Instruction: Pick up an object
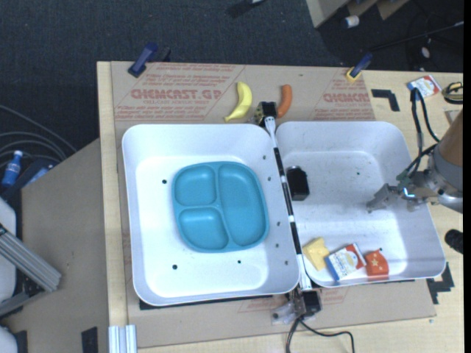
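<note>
Two white bins are seen side by side; a blue divided plate is laid in the left bin. Over the right bin, the gripper is hung above bare floor, its finger state indiscernible

Bench (brown board): two white bins, banana, carrot.

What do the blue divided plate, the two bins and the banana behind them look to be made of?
Blue divided plate: probably molded plastic, since it is one even colour with soft rounded dividers and a dull sheen. Left bin and right bin: likely thin formed white plastic, with rounded corners and a matte, speckled look. Banana: apparently a plastic toy, uniformly yellow and smooth, though too small to be sure.
</note>
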Controlling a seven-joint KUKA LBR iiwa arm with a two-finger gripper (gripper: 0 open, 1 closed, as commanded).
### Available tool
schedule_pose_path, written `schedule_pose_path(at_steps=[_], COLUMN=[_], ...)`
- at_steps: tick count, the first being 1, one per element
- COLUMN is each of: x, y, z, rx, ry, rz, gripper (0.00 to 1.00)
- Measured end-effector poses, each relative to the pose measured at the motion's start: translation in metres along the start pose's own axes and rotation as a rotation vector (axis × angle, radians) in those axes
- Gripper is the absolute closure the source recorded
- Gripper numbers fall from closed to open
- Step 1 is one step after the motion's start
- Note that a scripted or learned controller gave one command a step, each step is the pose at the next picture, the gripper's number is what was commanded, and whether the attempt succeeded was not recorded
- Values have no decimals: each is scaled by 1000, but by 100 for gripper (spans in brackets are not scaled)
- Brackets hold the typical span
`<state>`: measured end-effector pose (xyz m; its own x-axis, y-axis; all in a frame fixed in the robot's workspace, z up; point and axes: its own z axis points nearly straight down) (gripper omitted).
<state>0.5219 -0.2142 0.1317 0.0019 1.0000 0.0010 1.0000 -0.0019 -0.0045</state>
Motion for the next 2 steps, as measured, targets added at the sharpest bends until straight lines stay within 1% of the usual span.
schedule_pose_path(at_steps=[1, 2], x=[24, 24], y=[-43, -43], z=[48, 38], rx=[-2, -4], ry=[0, -1], rz=[-1, 0], gripper=[0, 100])
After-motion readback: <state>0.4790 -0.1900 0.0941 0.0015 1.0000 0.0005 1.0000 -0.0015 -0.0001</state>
